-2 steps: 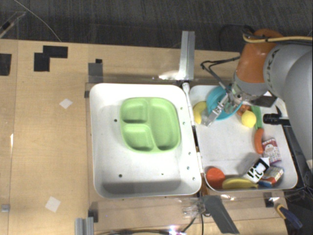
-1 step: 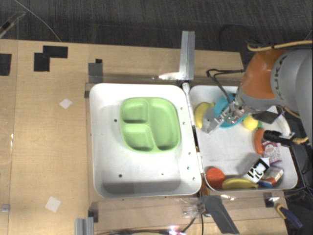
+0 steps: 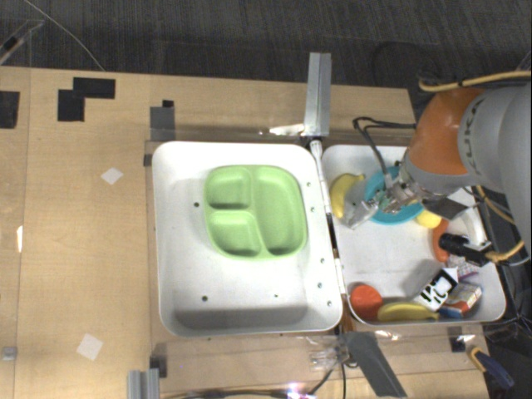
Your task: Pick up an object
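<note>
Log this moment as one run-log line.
arm: over right bin | gripper: low by yellow object and teal plate | left bin: green tray

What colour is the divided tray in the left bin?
Light green, clearest in the camera view.

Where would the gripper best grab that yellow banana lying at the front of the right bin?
Probably across the middle of the banana, coming straight down from above. It lies flat and lengthwise along the front wall of the right bin, with an orange ball touching its left end, so the narrow middle is the likeliest spot for the fingers.
</note>
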Controlling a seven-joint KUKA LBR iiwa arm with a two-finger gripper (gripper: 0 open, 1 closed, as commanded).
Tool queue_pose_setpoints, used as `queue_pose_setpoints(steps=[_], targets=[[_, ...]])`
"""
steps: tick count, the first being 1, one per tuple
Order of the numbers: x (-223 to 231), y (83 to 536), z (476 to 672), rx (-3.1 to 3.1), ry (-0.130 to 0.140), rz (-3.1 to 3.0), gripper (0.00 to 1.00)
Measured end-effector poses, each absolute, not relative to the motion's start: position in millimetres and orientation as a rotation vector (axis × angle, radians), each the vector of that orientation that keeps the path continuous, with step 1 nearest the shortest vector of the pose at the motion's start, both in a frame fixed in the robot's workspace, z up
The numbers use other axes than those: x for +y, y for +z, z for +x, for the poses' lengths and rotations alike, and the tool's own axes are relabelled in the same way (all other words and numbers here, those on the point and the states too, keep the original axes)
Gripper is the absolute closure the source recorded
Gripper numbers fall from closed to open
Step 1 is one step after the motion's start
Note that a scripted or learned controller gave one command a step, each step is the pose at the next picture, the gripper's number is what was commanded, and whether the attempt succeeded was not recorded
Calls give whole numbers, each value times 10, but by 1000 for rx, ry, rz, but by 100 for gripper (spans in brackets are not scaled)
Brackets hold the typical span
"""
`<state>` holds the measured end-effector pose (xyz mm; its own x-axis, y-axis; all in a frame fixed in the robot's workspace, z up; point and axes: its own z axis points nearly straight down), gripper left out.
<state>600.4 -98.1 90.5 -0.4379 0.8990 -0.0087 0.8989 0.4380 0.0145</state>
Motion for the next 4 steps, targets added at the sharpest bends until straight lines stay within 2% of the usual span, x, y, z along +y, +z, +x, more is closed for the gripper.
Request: queue_pose_setpoints(steps=[1, 2, 4], targets=[[-888, 903, 6076, 2514, 11, 1861, 0], [-997, 902, 6656, 2648, -16, 1702, 0], [-1121, 881, 6664, 2384, -17, 2068, 0]])
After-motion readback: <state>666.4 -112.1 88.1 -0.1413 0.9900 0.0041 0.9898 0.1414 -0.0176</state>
